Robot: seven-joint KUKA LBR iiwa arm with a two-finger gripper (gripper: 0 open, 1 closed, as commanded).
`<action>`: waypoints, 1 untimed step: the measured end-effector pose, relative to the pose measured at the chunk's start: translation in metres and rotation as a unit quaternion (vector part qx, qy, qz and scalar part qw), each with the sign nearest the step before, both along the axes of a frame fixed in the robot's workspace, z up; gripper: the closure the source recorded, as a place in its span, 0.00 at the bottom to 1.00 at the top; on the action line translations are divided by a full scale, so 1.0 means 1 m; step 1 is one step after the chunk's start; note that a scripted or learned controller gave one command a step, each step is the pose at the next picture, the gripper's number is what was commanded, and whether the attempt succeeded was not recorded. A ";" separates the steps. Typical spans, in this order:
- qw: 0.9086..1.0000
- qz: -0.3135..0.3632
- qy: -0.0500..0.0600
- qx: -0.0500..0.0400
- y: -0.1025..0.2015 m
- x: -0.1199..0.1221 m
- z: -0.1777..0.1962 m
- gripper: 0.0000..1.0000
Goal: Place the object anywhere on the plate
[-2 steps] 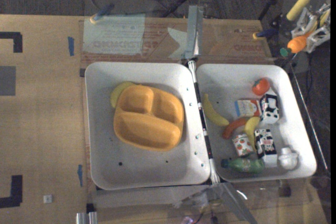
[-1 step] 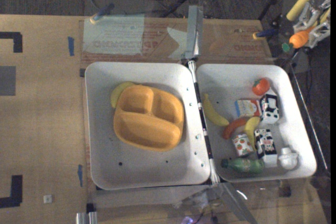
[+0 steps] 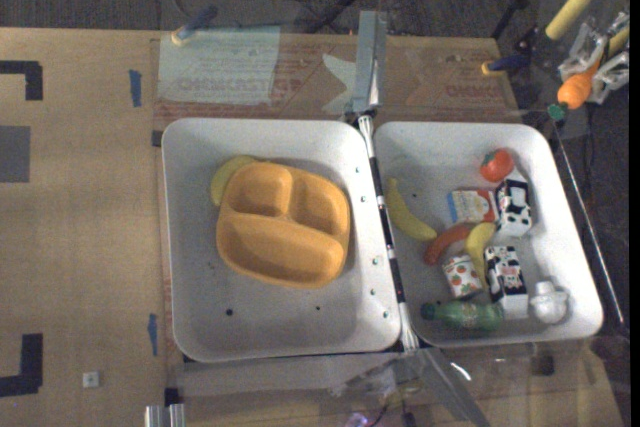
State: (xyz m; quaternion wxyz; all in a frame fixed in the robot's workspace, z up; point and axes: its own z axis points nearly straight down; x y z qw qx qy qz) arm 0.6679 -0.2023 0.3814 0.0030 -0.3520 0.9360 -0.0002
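While the orange plate [image 3: 284,223] sits in the left bin [image 3: 190,315], overlapping a yellow piece [image 3: 226,174] at its upper-left edge, the likely objects lie in the right bin [image 3: 575,235]: a banana [image 3: 408,212], a tomato [image 3: 496,164], small cartons [image 3: 512,206] and a green bottle [image 3: 462,315]. The hand's state cannot be told from this view. Judging by the layout, the banana is the easiest pick, lying apart from the cluster; a grasp across its middle, a lift clear of the divider [image 3: 382,225], then a low release over the plate's large compartment should serve well.
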 end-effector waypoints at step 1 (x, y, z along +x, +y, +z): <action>0.995 0.104 -0.003 -0.002 -0.020 -0.021 0.052 1.00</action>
